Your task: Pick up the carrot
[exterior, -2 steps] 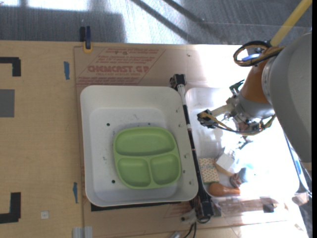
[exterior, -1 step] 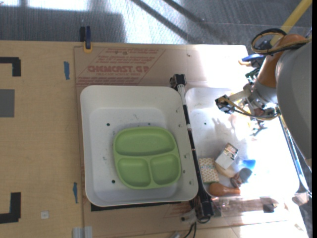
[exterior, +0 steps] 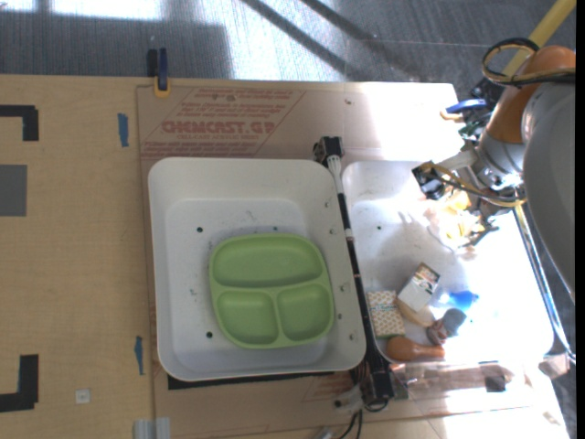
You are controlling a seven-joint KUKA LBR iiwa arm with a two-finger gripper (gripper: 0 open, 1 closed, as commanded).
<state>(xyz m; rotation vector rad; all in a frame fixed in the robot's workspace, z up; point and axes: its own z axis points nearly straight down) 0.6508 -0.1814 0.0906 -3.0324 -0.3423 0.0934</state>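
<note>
Carrot (exterior: 413, 347) lies untouched at the near edge of the right bin (exterior: 512, 337), beside a small box (exterior: 420, 288). My tool (exterior: 454, 199) hangs near the bin's far edge, well apart; grip state I cannot tell. Pick not begun.

We see a matt green plastic tray (exterior: 271, 289), smooth white plastic bins (exterior: 174, 245), a glossy orange carrot (exterior: 413, 347), and a flat brown cardboard bench (exterior: 73, 245).
</note>
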